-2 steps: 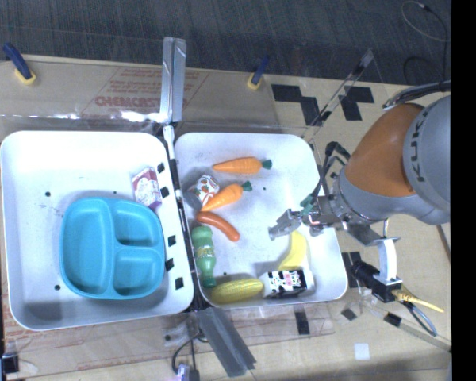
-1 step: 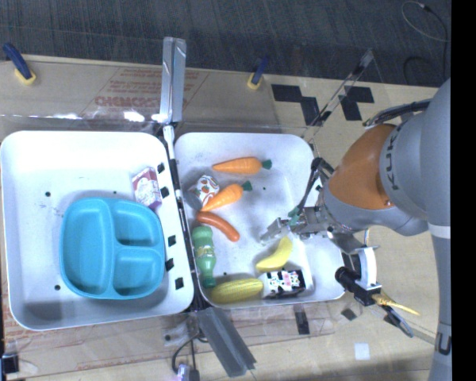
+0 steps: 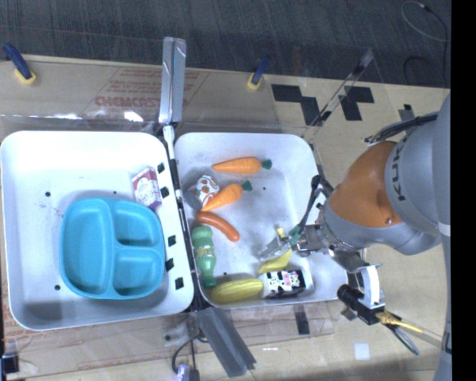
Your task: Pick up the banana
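Note:
The banana (image 3: 275, 263) is a small yellow piece lying in the right bin (image 3: 301, 145), near its front right corner, just above a black-and-white carton (image 3: 288, 282). My gripper (image 3: 282, 241) reaches in from the right and is low in the bin, directly over the banana's upper end and very close to or touching it. The wrist's metal parts hide part of the banana. The banana appears to rest on the bin floor.
The right bin also holds two carrots (image 3: 238, 165) (image 3: 228, 195), a small round can (image 3: 206, 189), a red sausage (image 3: 216, 225), a green bottle (image 3: 203, 252) and a yellow-green corn cob (image 3: 236, 290). The left bin holds a blue divided plate (image 3: 113, 247) and a small packet (image 3: 146, 186).

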Motion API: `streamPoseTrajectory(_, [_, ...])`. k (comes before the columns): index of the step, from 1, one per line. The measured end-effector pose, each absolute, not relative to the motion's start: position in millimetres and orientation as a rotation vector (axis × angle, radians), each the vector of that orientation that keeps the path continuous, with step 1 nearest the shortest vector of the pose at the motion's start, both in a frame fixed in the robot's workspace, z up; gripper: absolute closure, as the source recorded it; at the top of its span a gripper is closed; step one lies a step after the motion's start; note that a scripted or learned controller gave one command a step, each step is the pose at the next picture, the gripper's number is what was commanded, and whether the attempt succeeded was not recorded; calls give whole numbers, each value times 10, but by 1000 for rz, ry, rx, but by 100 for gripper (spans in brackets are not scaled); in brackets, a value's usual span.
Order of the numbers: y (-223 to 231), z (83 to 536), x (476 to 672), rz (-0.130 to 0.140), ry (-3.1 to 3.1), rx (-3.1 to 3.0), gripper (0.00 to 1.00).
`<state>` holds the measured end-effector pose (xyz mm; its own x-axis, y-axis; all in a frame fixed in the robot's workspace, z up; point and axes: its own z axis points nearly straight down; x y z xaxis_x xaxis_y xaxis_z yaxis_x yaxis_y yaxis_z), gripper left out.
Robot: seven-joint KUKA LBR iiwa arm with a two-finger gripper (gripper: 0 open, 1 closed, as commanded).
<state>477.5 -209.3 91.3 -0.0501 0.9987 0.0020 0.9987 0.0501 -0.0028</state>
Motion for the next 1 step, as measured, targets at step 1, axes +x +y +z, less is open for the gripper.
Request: streamPoseTrajectory(1, [-2091,1017,4791,-1,-2280,-2159,100])
